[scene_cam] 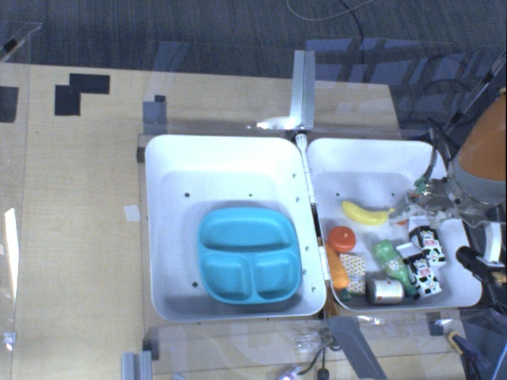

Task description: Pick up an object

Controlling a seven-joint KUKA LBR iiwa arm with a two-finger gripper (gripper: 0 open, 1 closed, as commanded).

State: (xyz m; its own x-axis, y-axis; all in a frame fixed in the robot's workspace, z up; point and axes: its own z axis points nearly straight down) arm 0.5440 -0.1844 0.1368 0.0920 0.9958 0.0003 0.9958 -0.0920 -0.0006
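The right bin [360, 169] holds a yellow banana [363, 213], a red-orange tomato [342, 238], an orange carrot [338, 271], a green toy [387, 255], a silver can [386, 290] lying on its side and two cow-patterned cartons [426, 242]. My gripper [422, 197] hangs over the bin's right side, just right of the banana's tip and above the cartons. The arm's orange band [486, 145] is behind it at the right edge. Nothing is seen held.
The left bin [170, 204] carries a blue divided plate [249, 253]. A metal post [304, 89] stands at the back between the bins. The wooden bench [71, 236] spreads out to the left. A cable [333, 6] lies on the dark floor behind.
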